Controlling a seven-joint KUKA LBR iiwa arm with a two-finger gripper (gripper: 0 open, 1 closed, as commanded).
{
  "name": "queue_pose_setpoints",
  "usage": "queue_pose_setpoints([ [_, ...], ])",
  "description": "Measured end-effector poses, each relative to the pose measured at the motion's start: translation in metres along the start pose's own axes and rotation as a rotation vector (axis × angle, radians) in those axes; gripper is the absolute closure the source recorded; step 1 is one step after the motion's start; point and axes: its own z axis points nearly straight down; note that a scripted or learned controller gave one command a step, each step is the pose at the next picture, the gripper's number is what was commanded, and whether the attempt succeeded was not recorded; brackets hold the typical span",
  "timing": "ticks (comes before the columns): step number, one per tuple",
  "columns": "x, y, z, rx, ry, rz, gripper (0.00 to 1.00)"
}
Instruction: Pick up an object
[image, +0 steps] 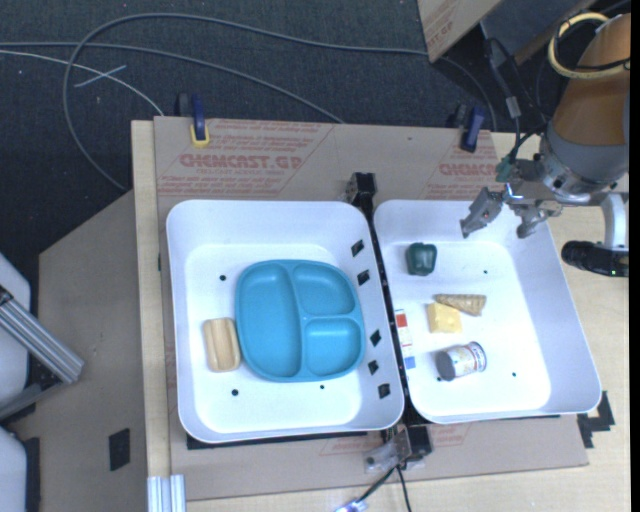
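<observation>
1. Can (461, 360): lying on its side in the right bin (560, 330), nearest the front rim
2. Cheese wedge (444, 318), bread piece (461, 303), green pepper (421, 259): behind the can
3. Gripper (505, 215): above the bin's back rim, fingers spread, grasping nothing

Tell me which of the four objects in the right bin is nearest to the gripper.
The dark green pepper, at the bin's far end, lies closest to the open gripper. The cone, yellow block and can lie further away.

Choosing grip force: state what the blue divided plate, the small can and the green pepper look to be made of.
Blue divided plate: likely molded plastic; uniform color, soft sheen.
Small can: metal-looking silvery end, pale label; possibly a plastic toy.
Green pepper: probably toy plastic or rubber; dark and slightly glossy, too small to confirm.
</observation>
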Motion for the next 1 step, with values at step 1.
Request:
queue_pose_setpoints([
  [1, 0.0005, 0.0024, -0.0090, -0.015, -0.002, -0.003, 0.00],
])
